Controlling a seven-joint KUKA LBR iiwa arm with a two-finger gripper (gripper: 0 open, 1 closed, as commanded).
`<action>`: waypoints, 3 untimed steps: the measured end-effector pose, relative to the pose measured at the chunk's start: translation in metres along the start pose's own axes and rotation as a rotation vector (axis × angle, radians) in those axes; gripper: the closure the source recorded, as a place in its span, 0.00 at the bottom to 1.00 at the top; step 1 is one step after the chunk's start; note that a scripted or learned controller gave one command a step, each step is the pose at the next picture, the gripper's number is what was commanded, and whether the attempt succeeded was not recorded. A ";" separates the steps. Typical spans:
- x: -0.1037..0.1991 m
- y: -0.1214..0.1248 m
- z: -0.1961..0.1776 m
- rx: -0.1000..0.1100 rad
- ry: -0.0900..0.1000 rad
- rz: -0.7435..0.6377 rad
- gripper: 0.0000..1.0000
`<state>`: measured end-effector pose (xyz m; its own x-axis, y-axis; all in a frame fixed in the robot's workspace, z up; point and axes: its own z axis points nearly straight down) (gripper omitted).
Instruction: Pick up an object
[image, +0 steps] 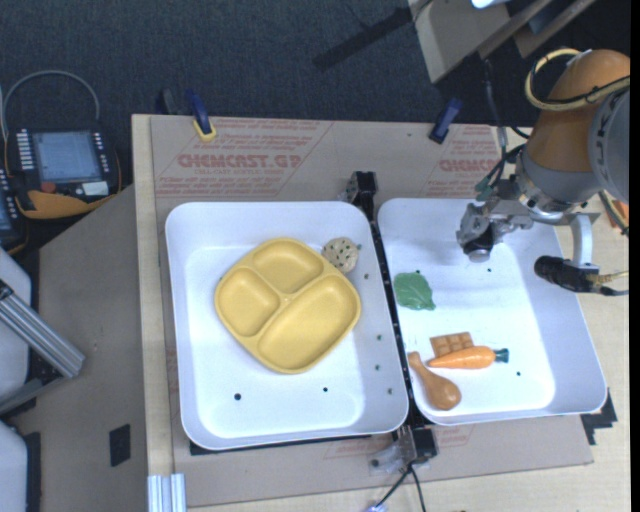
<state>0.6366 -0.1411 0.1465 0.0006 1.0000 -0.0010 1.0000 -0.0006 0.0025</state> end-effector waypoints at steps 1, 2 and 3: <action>-0.003 0.006 -0.062 -0.003 -0.001 -0.002 1.00; -0.003 0.007 -0.108 -0.004 -0.001 -0.002 1.00; 0.050 0.008 -0.115 0.002 0.002 -0.005 1.00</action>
<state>0.6440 -0.0905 0.2616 -0.0048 1.0000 0.0005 1.0000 0.0048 0.0009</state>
